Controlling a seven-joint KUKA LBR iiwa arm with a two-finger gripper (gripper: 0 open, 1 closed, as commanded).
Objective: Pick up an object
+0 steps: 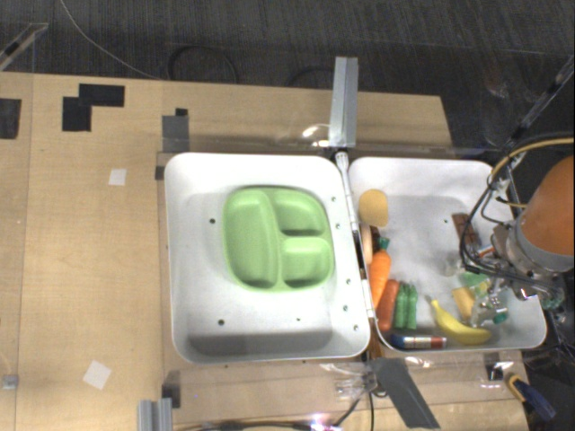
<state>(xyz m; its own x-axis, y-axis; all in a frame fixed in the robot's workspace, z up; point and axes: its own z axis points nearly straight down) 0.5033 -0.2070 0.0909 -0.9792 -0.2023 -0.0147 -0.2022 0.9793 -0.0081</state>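
The arm reached from the right down into the right bin, its gripper by the banana; grip unclear.

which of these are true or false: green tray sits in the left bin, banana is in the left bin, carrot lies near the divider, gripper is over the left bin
1. The green divided tray sits in the left bin. True.
2. The banana is in the left bin. False: it lies in the right bin, near the front edge.
3. The carrot lies close to the divider between the bins. True.
4. The gripper is over the left bin. False: it is over the right bin, beside the banana.
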